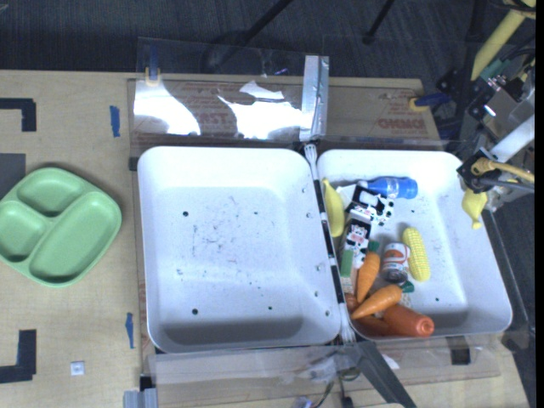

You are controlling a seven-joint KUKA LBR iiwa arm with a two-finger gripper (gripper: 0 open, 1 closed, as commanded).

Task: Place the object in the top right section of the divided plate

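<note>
Gripper [476,195]: right edge of frame, over the right bin's [450,164] rim, fingers closed on a yellow banana [473,206] hanging below them. Divided green plate [56,225]: far left of frame, on the bench. Right bin: corn [416,253], carrots [367,274], blue bottle [393,187].

Bright overhead light, glare on clear panel [229,104].

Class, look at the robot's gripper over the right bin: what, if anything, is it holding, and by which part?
The gripper appears to hold a small yellow banana by its top end; the rest hangs below, above the right bin's edge.
</note>
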